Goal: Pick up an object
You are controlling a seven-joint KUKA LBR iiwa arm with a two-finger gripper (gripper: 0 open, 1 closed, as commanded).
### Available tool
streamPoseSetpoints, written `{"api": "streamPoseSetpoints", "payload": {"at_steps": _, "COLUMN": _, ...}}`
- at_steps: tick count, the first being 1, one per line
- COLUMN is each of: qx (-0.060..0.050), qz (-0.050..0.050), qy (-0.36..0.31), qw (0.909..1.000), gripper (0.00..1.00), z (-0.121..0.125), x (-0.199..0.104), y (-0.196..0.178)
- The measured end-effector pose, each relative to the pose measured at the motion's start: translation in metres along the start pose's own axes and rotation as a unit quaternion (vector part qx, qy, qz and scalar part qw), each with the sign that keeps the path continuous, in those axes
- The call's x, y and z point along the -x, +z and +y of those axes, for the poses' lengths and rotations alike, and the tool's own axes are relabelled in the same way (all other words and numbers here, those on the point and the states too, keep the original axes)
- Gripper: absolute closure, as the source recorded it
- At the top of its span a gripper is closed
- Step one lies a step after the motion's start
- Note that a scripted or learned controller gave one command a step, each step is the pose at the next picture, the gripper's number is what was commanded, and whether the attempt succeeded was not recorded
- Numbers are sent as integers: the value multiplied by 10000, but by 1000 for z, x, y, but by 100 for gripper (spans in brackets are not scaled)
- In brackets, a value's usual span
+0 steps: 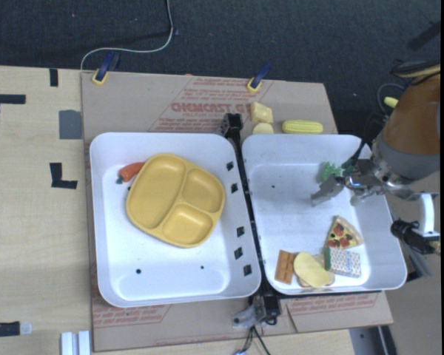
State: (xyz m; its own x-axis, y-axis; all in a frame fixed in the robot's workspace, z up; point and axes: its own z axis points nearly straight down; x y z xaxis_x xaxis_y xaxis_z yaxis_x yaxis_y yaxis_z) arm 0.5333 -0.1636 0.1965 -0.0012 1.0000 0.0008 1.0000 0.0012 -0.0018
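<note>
Camera view: gripper sits low in right bin, near its right edge, fingers parted w/ nothing between them. Green toy just beside it toward the back edge. Pizza slice, yellow piece & brown bar by front edge. Left bin: yellow tray at centre, orange carrot near back-left corner.

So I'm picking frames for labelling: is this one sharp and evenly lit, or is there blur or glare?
Camera view: lighting is even, with soft shadows along the bin walls and no strong glare; the yellow plate and pizza slice are fairly sharp; the gripper and arm look soft, slightly blurred; the green item beside it is too blurry to identify.
</note>
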Motion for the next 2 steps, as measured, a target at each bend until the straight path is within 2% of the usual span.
{"api": "streamPoseSetpoints", "payload": {"at_steps": 1, "qx": 11, "qz": -11, "qy": -2, "qw": 10000, "gripper": 0, "z": 63, "x": 45, "y": 53}}
{"api": "streamPoseSetpoints", "payload": {"at_steps": 2, "qx": 19, "qz": -5, "qy": -14, "qw": 10000, "gripper": 0, "z": 103, "x": 59, "y": 59}}
